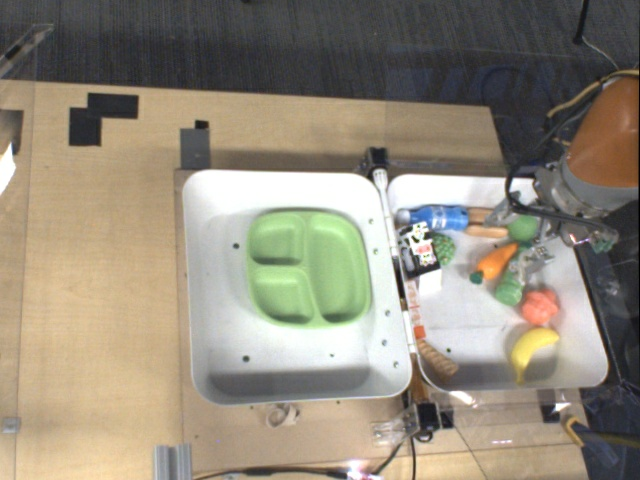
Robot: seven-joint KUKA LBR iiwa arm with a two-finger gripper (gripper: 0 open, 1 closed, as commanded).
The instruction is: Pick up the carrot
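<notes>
carrot [495, 262] just left of jaws [537, 251]

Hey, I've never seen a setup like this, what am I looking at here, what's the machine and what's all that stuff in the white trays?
This is one picture, taken by a fixed camera above a wooden bench, looking down at a slant. Two shallow white bins sit side by side. The left bin holds a green plate with three compartments. The right bin holds toy food and small items: an orange carrot, a blue bottle, a banana, a reddish fruit and some green pieces. The grey and orange shape at the right is a robot arm reaching in. Its tool hangs over the right bin, close above the carrot, which it is meant to pick up. The carrot lies on the bin floor; I cannot tell whether the tool is gripping anything.
</notes>
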